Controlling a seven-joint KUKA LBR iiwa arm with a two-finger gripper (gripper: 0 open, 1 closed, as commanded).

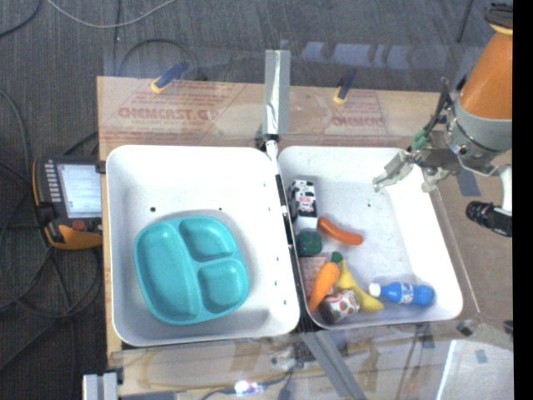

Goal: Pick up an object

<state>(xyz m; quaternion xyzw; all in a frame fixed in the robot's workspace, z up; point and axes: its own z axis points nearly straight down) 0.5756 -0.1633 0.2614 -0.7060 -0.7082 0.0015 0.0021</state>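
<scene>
While the end effector [405,172] hangs with fingers spread and nothing between them over the right bin's [433,215] far edge, the orange sausage [341,232] lies well apart, nearer the bin's middle.

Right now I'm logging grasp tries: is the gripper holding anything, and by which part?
Nothing is held. The gripper hangs open over the right bin's far corner, with nothing between its fingers; the toys lie along the bin's left and near sides.

Two bins [117,223], one tray [193,267]
</scene>
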